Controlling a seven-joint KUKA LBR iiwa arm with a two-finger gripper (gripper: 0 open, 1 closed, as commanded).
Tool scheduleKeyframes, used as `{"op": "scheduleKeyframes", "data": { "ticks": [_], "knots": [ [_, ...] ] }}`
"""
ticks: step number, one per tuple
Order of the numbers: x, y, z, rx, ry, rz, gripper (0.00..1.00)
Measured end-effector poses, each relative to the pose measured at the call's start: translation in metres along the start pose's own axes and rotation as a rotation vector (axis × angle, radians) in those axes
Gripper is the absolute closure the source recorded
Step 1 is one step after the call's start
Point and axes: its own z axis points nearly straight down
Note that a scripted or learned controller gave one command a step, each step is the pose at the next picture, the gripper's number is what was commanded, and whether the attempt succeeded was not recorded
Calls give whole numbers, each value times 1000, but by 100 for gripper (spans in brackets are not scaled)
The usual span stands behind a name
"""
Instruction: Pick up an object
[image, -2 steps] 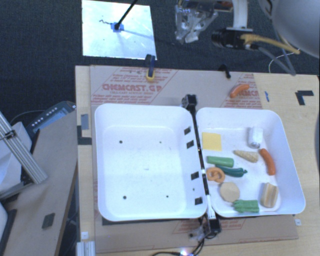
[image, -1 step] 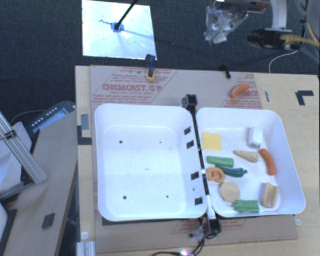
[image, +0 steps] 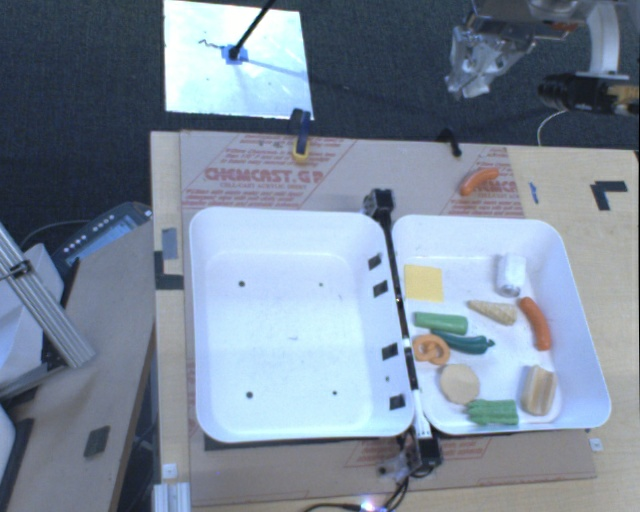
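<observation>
Gripper (image: 478, 62) was parked at the upper right of the frame, well clear of both bins; whether it was open or closed couldn't really be made out. Right bin (image: 575, 300) was loaded with toy food: a yellow slice (image: 424, 283), an orange sausage (image: 536, 322), a green pepper (image: 441, 323). Another sausage (image: 479, 181) was left on the board above it.
</observation>
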Motion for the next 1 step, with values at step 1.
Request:
{"op": "scheduleKeyframes", "data": {
  "ticks": [1],
  "knots": [
    [-61,0,-10,-2,-1,1,100]
  ]
}}
